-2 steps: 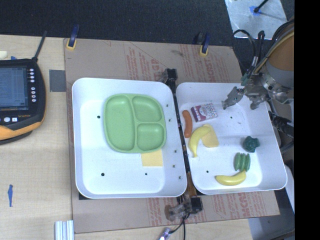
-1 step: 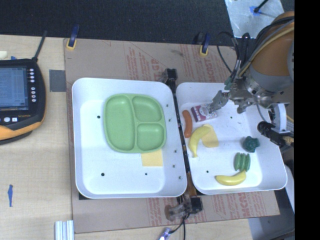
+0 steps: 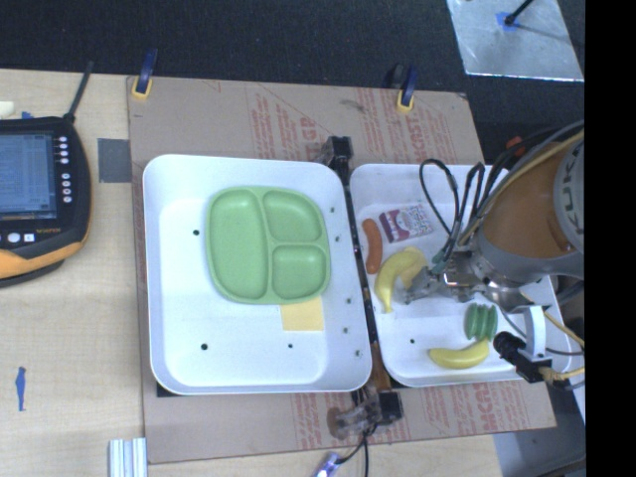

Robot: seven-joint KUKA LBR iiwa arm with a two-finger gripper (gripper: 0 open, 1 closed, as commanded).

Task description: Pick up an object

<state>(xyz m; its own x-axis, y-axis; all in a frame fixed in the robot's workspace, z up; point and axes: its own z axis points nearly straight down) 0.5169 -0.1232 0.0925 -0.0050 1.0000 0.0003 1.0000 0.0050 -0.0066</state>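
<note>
Tool [image 3: 425,281] sits low in the right bin [image 3: 397,361] beside a banana [image 3: 396,274]; whether it is open or gripping anything, I cannot tell.

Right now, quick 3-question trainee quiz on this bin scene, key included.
1. True or false: the green divided plate lies in the left bin.
2. How many bananas are in the right bin?
3. What touches the plate's near edge? A) yellow square B) sausage C) purple packet

Key: 1 true. 2 two: one by the gripper, one near the front. 3 A.
</note>
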